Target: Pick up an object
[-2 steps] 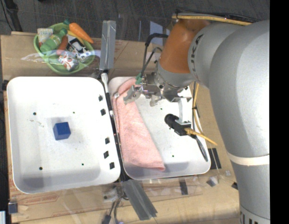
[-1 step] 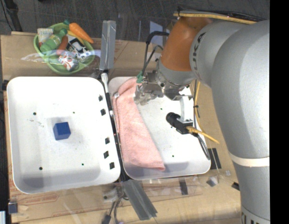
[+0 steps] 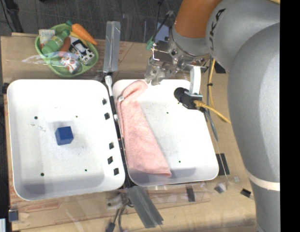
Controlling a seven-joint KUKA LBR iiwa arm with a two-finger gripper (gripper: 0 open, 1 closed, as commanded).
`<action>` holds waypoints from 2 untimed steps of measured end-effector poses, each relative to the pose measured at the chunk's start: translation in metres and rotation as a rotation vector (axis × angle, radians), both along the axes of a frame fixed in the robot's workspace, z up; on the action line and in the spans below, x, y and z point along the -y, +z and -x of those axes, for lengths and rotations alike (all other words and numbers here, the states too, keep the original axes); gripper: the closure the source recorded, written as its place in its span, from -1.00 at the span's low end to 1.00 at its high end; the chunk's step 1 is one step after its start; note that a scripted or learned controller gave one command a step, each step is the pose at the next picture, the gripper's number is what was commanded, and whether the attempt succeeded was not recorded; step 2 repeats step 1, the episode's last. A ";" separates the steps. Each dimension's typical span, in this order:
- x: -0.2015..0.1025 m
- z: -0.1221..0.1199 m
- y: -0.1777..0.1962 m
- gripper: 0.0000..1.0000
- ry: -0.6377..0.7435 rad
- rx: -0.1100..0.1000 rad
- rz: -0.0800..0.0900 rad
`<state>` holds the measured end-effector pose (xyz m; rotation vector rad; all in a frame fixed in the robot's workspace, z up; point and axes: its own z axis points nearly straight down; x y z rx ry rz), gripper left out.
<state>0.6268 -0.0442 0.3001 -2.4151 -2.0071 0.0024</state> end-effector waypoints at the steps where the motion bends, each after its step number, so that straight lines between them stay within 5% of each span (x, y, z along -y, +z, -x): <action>1: 0.000 0.000 0.000 -1.00 0.001 -0.001 0.000; 2: 0.000 0.000 0.000 -1.00 0.001 -0.001 0.000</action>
